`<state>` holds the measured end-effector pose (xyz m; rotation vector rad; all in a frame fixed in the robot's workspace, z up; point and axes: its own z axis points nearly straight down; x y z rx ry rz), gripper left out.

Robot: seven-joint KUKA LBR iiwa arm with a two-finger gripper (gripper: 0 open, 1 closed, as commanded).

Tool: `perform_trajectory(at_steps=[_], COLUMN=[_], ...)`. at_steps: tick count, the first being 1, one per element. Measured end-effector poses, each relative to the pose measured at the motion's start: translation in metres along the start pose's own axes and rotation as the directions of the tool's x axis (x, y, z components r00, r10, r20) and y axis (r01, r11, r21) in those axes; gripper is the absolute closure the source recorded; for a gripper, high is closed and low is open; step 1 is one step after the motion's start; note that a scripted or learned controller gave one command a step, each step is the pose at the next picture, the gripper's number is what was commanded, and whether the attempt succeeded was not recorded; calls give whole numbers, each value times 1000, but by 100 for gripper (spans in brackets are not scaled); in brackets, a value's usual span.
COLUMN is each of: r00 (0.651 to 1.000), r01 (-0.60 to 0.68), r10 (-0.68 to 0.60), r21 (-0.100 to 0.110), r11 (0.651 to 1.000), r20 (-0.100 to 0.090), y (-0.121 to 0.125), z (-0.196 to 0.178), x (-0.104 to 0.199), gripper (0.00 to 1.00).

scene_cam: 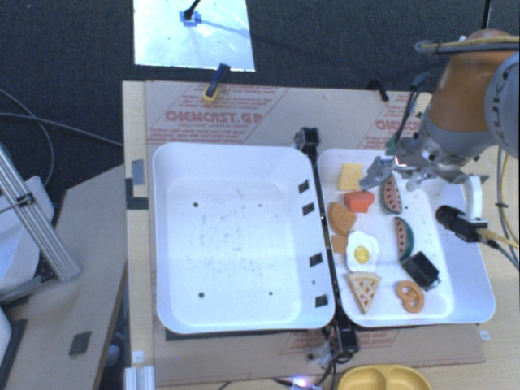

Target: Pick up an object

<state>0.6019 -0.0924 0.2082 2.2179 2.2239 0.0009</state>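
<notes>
My claw (382,171) hangs over the right bin (475,295), just above the cheese (351,175) and tomato piece (359,201); I cannot tell whether it is clenched or released

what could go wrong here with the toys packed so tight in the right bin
1. The hand hovers by the cheese, tomato and a melon slice, which lie close together. Closing there could nudge or catch a neighbour instead of one clean item.
2. The toys look flat and low, so a grasp may slip off.
3. The cheese sits near the bin wall, and the hand could bump it.
</notes>
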Motion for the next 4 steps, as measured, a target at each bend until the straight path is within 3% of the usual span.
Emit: perform_trajectory(at_steps=[1, 2, 3, 4], r00=[1000, 1000, 1000, 1000], r01=[3, 2, 8, 6], r10=[-3, -2, -8, -6], r21=[6, -2, -6, 2], r11=[1000, 1000, 1000, 1000], r20=[-1, 0, -3, -2], y=[32, 34, 5, -12], z=[131, 113, 18, 24], x=[4, 3, 77, 119], gripper=[0, 100, 100, 100])
